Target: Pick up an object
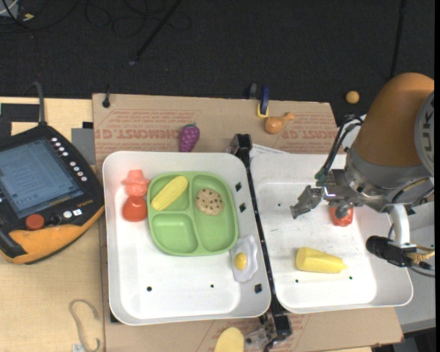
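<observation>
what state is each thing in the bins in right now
green tray: flat in the left bin
corn cob: lying in the tray
cookie: lying in the tray
fried egg: at the left bin's right edge
yellow wedge: lying in the right bin
gripper: low over the right bin

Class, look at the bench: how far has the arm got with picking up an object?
Done: the gripper is in the right bin, low near a small red object. In hand: nothing shows between the jaws. Left: a grasp and lift; the yellow piece lies on the bin floor nearby.
</observation>
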Robot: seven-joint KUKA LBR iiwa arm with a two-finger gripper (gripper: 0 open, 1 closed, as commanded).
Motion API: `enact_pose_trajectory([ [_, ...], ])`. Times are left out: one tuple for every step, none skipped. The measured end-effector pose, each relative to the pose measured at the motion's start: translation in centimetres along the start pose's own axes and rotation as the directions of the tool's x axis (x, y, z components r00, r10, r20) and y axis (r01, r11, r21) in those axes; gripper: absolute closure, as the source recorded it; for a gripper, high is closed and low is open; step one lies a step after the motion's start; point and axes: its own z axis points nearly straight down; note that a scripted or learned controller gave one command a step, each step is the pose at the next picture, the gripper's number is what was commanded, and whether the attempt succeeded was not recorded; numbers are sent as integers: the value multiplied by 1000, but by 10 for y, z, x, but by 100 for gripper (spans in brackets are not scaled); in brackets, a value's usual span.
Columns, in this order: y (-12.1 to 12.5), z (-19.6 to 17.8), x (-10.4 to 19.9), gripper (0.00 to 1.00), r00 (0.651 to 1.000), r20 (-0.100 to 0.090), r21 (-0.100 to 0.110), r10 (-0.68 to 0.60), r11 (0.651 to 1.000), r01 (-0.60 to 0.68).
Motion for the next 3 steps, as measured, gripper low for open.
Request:
enact_pose_trajectory([
  [3,-7,0,0,1000,1,-13,-3,1000,3],
  [5,55,-4,0,1000,0,-7,-2,1000,2],
  [7,99,-3,0,1000,0,-9,-2,1000,2],
])
